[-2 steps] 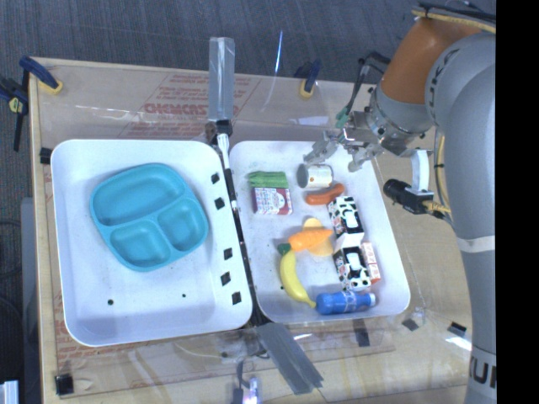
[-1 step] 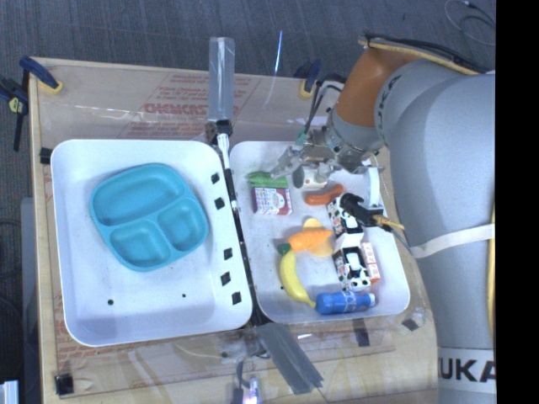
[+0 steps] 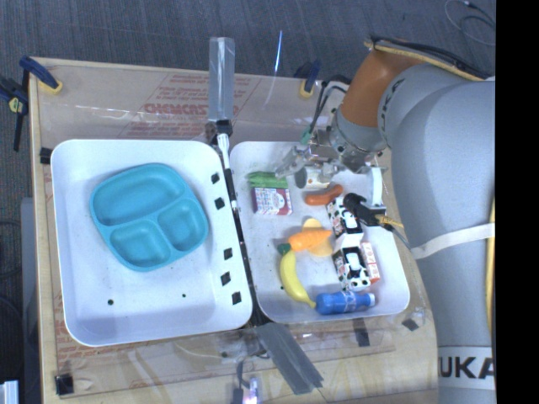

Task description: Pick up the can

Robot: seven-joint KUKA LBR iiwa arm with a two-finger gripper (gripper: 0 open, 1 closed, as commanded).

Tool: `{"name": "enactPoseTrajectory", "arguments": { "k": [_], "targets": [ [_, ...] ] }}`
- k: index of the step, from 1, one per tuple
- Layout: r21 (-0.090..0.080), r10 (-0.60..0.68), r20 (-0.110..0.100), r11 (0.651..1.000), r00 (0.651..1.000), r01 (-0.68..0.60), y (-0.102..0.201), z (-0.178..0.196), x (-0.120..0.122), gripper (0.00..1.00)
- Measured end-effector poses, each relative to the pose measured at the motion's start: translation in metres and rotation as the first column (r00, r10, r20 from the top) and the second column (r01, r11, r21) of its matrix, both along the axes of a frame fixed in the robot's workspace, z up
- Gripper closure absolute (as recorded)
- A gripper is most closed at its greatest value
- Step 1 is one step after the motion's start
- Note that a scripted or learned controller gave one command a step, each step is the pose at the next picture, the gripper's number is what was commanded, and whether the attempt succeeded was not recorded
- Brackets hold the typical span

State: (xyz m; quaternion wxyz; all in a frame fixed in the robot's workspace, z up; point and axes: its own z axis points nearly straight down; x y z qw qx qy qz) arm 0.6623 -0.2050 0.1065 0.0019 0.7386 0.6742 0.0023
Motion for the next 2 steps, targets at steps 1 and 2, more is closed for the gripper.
{"name": "enactPoseTrajectory", "arguments": {
  "k": [1, 2],
  "targets": [
    [-0.015, 0.004, 0.010, 1.000, 1.000, -0.004, -0.0050, 0.0179, 0.0027, 1.00],
    [-0.013, 0.006, 0.010, 1.000, 1.000, -0.006, -0.0037, 0.0177, 0.0031, 0.00]
  ]
}}
